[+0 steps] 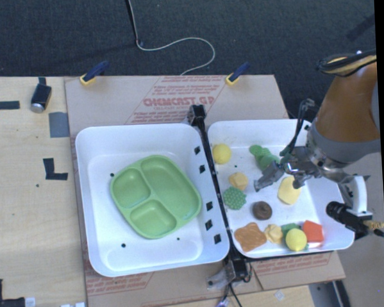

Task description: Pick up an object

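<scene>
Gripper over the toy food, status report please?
Gripper low in right bin. Nothing seen held. Pale yellow piece beside it, green piece close behind.

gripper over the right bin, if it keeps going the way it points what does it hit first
The gripper points left across the right bin. First in line is probably the small yellow piece, though height above the toys is unclear from this view.

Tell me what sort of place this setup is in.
Probably a robotics lab test bench, not a kitchen. Two white bins sit on cardboard clamped to a wooden bench marked with black tape; one bin holds toy food, the other a green divided plate, and a cable trails over the dark carpet.
</scene>
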Controlling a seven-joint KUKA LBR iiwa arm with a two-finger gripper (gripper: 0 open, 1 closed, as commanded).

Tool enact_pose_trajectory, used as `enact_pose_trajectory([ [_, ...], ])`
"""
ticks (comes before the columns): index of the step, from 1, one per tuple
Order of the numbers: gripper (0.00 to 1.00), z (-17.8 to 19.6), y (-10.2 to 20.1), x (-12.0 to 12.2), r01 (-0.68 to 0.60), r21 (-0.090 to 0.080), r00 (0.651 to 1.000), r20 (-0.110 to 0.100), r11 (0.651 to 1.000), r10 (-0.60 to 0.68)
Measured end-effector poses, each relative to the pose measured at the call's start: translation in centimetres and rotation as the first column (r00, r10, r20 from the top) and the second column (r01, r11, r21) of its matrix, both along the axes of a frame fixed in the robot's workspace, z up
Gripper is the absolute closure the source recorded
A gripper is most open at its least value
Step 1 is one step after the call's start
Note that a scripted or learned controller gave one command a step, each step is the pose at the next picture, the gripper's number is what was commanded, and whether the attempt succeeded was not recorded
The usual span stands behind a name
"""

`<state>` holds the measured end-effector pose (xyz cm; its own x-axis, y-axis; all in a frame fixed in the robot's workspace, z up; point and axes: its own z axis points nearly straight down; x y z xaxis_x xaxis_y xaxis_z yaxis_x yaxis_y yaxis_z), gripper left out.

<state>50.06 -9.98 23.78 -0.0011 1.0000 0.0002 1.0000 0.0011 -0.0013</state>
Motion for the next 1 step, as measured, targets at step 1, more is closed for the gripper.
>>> enact_pose_trajectory([
  [1,0.0,7.88,0.98,-1.67,-0.001,-0.001,1.0,0.007,1.0,0.001],
])
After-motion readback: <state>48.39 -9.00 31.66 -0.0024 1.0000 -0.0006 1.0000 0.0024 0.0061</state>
